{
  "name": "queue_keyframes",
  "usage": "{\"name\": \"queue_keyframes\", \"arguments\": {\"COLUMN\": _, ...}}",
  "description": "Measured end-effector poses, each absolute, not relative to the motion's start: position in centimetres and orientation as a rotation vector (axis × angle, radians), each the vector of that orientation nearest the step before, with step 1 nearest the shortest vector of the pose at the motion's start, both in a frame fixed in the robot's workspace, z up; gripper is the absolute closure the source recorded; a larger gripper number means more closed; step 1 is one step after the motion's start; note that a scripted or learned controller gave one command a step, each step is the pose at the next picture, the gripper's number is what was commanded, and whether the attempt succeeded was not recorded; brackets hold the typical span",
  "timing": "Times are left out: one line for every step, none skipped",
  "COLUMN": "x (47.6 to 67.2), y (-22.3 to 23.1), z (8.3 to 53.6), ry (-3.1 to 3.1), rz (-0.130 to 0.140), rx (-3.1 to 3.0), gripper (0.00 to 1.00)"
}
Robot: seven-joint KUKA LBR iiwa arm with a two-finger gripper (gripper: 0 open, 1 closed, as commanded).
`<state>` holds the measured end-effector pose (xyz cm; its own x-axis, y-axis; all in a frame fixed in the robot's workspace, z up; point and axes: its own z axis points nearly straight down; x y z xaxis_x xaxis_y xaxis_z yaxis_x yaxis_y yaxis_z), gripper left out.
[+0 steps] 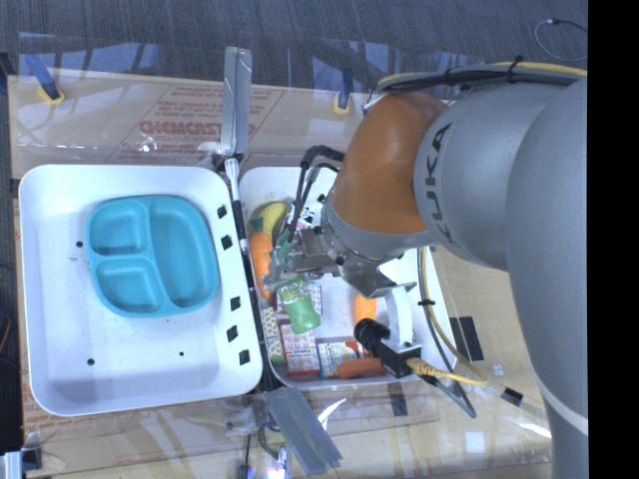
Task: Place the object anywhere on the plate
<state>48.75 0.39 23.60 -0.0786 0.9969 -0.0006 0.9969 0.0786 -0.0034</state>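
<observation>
Plate (152, 255): a light blue plate with three compartments lies flat in the left bin (60, 367), toward its upper middle; nothing rests on it.
Objects: a crowd of small things sits in the right bin (275, 180), which is largely covered by the arm.
Green item (302, 312): a pale green piece lies just below the gripper, near the middle of the right bin; its exact kind is hard to make out.
Banana (268, 214): a yellow banana shows at the upper left of the right bin, partly hidden by the gripper's hardware.
Carrot (261, 257): an orange piece lies along the bin's left wall, below the banana.
Carton (300, 352): a printed box lies near the bin's lower edge; its print is too small to read.
Other pieces: an orange piece (365, 306) and a reddish stick (357, 369) show at the lower right, partly covered by a black part.
Gripper (290, 267): it sits low over the right bin, above the green item; I cannot tell how wide it stands or whether it holds anything.
Arm (479, 168): grey with an orange band (384, 163), it fills the right side and is cut off at the frame edge.
</observation>
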Motion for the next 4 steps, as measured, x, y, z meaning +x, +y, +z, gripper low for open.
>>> {"name": "queue_keyframes", "arguments": {"x": 52.6, "y": 7.6, "z": 21.8, "ry": -2.481, "rz": 0.006, "rx": -1.924, "gripper": 1.0}}
{"name": "queue_keyframes", "arguments": {"x": 52.6, "y": 7.6, "z": 21.8, "ry": -2.481, "rz": 0.006, "rx": -1.924, "gripper": 0.0}}
{"name": "queue_keyframes", "arguments": {"x": 49.3, "y": 13.5, "z": 19.1, "ry": -2.611, "rz": 0.006, "rx": -1.743, "gripper": 0.0}}
{"name": "queue_keyframes", "arguments": {"x": 47.7, "y": 15.9, "z": 17.3, "ry": -2.701, "rz": 0.005, "rx": -1.599, "gripper": 0.0}}
